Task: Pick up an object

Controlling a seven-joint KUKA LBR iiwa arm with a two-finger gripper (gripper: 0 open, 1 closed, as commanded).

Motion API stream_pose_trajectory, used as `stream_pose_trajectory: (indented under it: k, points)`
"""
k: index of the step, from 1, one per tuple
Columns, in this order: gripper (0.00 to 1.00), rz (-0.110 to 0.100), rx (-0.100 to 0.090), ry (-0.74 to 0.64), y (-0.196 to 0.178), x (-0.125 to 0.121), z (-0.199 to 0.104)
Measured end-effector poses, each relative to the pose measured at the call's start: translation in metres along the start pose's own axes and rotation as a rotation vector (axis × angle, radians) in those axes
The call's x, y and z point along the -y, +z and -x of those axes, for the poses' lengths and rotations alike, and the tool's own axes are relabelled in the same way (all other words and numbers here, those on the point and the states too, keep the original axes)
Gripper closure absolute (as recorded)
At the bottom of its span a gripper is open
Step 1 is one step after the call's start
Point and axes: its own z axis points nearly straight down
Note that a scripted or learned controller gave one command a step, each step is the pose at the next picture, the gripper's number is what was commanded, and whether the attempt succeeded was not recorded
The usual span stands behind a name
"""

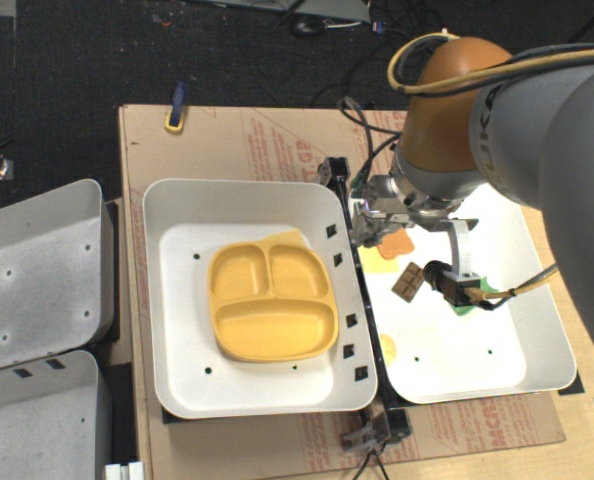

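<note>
One fixed camera, high above bench [277,138], slanted down — both white bins [177,373] framed.

the yellow tray [273,301] looks like smooth moulded plastic with a soft sheen. the left bin [242,196] is smooth, matt white, seemingly plastic. the board [237,133] beneath is dull brown cardboard. the arm [552,118] has a smooth grey shell and a glossy orange band [447,88].

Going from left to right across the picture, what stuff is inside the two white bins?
yellow tray → brown block → green piece
</note>
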Motion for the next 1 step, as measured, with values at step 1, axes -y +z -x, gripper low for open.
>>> stream_pose_trajectory:
  k: [1]
  points:
    - [1.00, 0.002, 0.000, 0.001, -0.0115, -0.0105, -0.0603]
